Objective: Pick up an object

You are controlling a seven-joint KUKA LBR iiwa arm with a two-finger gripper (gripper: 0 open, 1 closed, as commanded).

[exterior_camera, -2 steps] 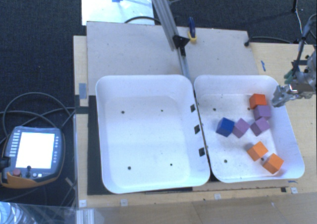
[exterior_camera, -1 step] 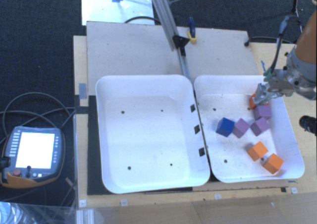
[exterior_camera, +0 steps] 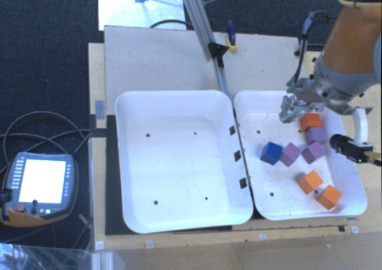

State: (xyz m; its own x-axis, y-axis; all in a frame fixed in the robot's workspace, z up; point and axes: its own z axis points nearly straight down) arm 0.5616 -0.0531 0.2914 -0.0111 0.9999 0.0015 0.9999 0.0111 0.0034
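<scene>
Blocks (exterior_camera: 290, 154) scattered, right bin (exterior_camera: 256, 203), axes varied.

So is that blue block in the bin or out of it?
In. The blue block lies on the floor of the right bin, beside purple blocks, apart from the gripper.

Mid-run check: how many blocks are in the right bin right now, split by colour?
Orange blocks: 3
Purple blocks: 3
Blue blocks: 1
Total: 7, all in the right bin
</scene>
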